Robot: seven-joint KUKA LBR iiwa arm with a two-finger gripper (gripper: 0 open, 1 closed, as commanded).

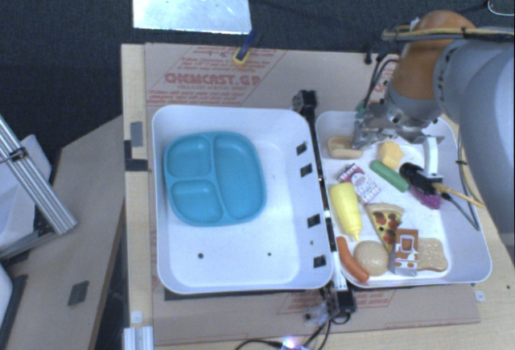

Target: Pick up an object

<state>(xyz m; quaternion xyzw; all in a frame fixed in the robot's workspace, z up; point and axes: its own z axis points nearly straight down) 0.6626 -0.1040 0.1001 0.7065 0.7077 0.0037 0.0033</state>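
Observation:
My gripper (364, 133) hangs low over the far left corner of the right bin (479, 253), just above and to the right of a beige bread-like piece (344, 150). Around it lie toy foods: a yellow cheese block (391, 154), a green stick (389, 176), a red-and-white packet (360, 183), a yellow bottle (346, 208), a pizza slice (385, 221), an orange sausage (351, 260), a round beige bun (372, 257), a small red carton (405, 250) and a tan cookie (433, 255). I see nothing held.
The left bin (241, 268) holds a blue divided plate (214, 178). Black clips line the shared wall (319, 187) between the bins. The grey arm (483, 99) covers the right bin's far right side.

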